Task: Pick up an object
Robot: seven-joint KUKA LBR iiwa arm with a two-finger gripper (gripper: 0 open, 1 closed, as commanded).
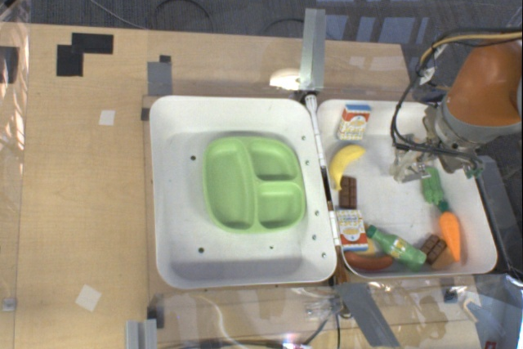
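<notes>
Two white bins sit side by side: the left bin point(176, 257) holds a green divided tray point(253, 184), while the right bin point(384, 192) carries the loose pickable items, so the arm works there. The gripper point(413, 169) hangs low over the right bin's bare floor, near a green object point(432, 189) just to its right; whether it is wide or narrow cannot be told. A banana point(346, 162), a carrot point(450, 234) and a green bottle point(396, 248) lie apart from it, ungrasped.

A small green item point(432, 189) lies slantwise near the right bin's point(482, 257) right wall, above a carrot point(450, 234).
</notes>
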